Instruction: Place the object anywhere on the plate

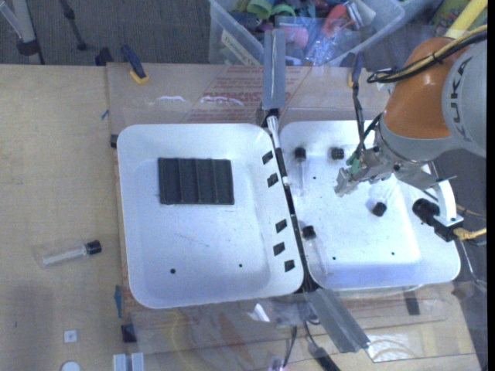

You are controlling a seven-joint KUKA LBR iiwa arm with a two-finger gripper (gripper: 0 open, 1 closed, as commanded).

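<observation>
End effector [346,182] hovers over right bin [402,246]; fingers perhaps empty.

Lettering on the robot arm

The one readable marking is on the grey arm [456,91] at the right: dark capital letters run down its casing just right of the orange band [418,91], and "KU" can be made out, the start of the maker's name, with the rest cut off at the picture's edge. The storage box [302,18] of colourful odds and ends at the top carries a pale label on its front wall, but its print is too blurred to read.
</observation>
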